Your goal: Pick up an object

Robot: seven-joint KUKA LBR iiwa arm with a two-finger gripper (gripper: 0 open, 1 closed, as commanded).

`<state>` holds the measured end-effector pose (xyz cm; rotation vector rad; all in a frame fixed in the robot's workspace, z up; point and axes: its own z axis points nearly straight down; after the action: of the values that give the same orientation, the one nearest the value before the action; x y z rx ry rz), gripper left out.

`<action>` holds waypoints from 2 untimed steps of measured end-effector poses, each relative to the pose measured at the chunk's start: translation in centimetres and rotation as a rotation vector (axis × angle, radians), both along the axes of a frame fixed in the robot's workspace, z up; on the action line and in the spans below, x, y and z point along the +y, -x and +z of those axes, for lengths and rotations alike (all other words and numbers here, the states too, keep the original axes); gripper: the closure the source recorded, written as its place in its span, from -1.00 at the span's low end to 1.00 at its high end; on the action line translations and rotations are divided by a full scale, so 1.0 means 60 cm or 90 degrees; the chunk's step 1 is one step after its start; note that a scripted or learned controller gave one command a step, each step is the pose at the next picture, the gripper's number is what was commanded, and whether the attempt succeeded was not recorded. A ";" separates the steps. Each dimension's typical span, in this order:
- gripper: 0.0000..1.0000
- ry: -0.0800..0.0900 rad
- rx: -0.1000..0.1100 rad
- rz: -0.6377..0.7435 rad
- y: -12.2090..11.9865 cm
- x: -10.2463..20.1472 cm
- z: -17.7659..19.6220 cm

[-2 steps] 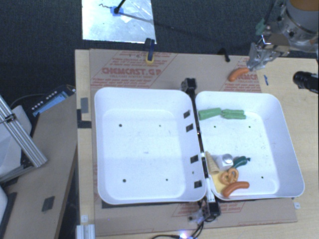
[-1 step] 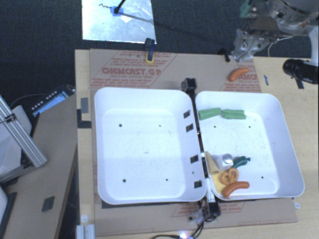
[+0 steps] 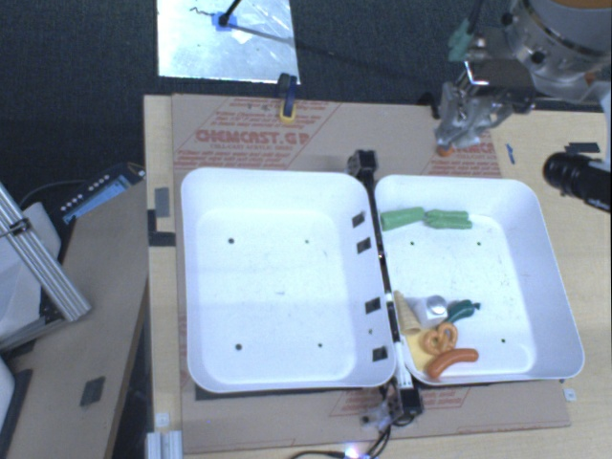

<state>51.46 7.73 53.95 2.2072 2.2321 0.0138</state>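
Two bins sit on the counter (image 3: 86, 285); the right bin (image 3: 545, 285) holds a green pod (image 3: 426, 219) near its far wall and a cluster of small objects (image 3: 438, 331) at its near left corner. The end effector (image 3: 459, 127) hangs above the far rim, carrying nothing. The lone pod looks the easier target: descend centred, straddling its narrow width.

L bin (image 3: 277, 285) floor open, R bin (image 3: 535, 256) open in centre and right, green pieces (image 3: 426, 219) along far wall, toy clutter (image 3: 435, 328) crowding near-left corner by divider
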 end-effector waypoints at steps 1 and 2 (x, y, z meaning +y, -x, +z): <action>1.00 0.001 0.004 -0.001 0.049 0.066 -0.007; 1.00 0.001 0.004 -0.002 0.047 0.122 -0.007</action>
<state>48.62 15.08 53.50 2.2132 2.2296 0.0050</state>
